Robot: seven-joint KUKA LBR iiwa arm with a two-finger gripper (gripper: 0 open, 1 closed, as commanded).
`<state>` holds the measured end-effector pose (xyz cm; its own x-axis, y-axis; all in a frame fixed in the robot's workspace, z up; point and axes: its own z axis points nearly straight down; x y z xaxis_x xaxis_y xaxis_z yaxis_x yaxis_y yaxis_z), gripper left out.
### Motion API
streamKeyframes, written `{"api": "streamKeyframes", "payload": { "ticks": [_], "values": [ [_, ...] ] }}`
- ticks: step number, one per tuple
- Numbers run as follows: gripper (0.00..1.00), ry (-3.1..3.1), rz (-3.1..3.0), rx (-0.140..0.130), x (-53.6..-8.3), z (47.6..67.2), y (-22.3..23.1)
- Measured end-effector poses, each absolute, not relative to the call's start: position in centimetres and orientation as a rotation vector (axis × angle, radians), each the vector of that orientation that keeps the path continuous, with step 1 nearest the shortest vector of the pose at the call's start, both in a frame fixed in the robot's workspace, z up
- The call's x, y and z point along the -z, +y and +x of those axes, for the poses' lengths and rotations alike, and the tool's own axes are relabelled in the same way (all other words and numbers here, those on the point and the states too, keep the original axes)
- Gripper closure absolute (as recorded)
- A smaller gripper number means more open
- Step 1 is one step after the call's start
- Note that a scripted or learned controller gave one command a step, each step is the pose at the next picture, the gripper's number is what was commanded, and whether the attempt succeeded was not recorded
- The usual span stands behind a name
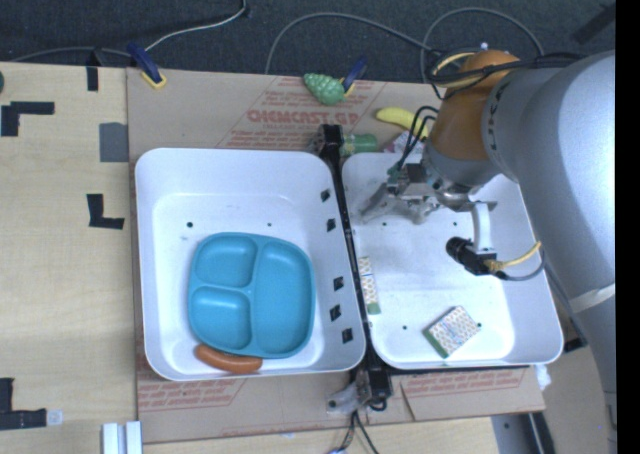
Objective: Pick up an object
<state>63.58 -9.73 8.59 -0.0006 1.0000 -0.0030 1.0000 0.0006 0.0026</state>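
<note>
The hand (385,200) hung low over the right bin (520,242) near its far left corner; how far it was open I cannot tell. A small patterned packet (451,329) lay near that bin's near edge.

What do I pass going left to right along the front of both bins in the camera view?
Orange sausage → blue divided plate → black divider clips → patterned sponge in the right bin.

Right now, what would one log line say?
claw: low in right bin, holding nothing | sponge: near corner | plate, sausage: left bin
</note>
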Motion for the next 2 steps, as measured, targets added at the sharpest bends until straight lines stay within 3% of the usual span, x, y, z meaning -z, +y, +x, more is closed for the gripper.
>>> {"api": "streamKeyframes", "payload": {
  "ticks": [1,2],
  "values": [
    [0.0,2.222,2.219,-0.001,-8.5,66.9,-9.4],
    [0.0,2.221,2.218,-0.002,-8.6,65.1,-11.4]
  ]
}}
